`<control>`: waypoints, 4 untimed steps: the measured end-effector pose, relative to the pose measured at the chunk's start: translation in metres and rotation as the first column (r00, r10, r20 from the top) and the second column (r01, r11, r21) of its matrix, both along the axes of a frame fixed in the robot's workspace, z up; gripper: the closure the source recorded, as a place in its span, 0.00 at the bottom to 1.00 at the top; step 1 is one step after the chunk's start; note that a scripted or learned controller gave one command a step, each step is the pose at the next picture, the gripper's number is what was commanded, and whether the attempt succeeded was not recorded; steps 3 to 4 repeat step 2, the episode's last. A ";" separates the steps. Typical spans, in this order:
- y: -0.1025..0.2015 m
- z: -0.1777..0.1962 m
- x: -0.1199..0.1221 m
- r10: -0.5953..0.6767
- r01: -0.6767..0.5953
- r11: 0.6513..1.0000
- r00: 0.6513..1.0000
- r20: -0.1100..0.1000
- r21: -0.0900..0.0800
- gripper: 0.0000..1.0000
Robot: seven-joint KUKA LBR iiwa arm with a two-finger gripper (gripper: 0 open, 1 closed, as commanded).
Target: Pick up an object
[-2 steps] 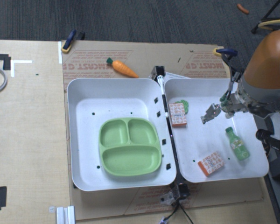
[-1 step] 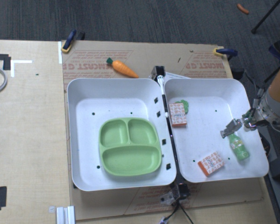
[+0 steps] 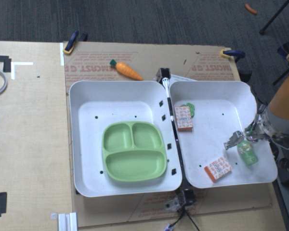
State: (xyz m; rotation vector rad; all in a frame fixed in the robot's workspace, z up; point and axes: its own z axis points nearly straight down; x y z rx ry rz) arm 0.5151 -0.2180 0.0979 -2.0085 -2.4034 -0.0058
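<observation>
Green bottle lies just beside the claw.

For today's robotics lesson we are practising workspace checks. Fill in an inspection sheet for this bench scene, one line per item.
Surface: cardboard sheet on a pale bench, bearing the left bin and the right bin side by side.
Job's things: in the right bin, a green bottle, an orange box over a green thing, and a second box.
Clutter: green divided plate in the left bin; toy carrot on the cardboard behind it.
Hand: hand low in the right bin, beside the bottle; its state unclear.
Cables: black cable at the front edge.
Surroundings: dark carpet; blue clamps on the cardboard's back corners.
</observation>
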 end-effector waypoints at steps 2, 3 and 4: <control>0.031 0.078 0.000 -0.581 0.581 0.814 0.814 0.006 -0.009 1.00; 0.031 0.078 0.000 -0.581 0.581 0.814 0.814 0.006 -0.009 1.00; 0.031 0.078 0.000 -0.581 0.581 0.814 0.814 0.006 -0.009 1.00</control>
